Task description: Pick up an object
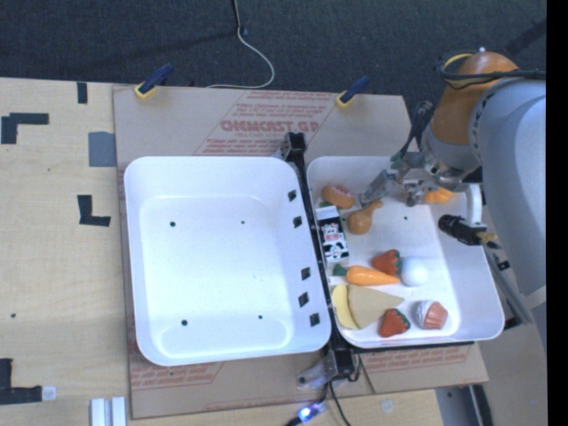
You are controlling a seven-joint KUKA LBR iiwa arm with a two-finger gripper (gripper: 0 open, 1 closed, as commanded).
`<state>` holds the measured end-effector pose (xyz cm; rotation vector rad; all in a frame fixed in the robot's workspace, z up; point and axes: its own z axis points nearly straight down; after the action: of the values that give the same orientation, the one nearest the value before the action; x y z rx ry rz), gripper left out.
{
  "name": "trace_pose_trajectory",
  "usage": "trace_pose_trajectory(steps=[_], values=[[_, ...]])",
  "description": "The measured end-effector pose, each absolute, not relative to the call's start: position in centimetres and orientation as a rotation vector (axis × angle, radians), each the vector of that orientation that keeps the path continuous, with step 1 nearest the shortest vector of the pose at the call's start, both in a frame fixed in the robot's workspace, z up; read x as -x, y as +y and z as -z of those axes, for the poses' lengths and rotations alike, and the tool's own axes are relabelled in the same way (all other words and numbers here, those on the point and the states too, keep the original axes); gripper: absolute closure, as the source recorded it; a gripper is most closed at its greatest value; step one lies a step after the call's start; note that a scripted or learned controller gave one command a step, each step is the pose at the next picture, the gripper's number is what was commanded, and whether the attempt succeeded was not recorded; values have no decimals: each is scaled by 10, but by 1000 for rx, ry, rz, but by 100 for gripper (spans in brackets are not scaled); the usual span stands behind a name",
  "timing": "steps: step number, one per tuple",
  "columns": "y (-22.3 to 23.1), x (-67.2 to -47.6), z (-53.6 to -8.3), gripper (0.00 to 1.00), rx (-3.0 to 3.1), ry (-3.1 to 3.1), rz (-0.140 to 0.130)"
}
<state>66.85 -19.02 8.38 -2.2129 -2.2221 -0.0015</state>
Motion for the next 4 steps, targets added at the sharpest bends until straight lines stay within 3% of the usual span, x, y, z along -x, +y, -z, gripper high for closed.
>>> trace_pose_trajectory(steps=[1,2,3,4], values=[[-118,-583,-87,0,2234,-2228,-6],[-119,-535,-88,0,2246,-2225,-4],[-115,-535,-95,100,2232,-2221,-4],[-25,-523,-189,100,2210,-2235,11]])
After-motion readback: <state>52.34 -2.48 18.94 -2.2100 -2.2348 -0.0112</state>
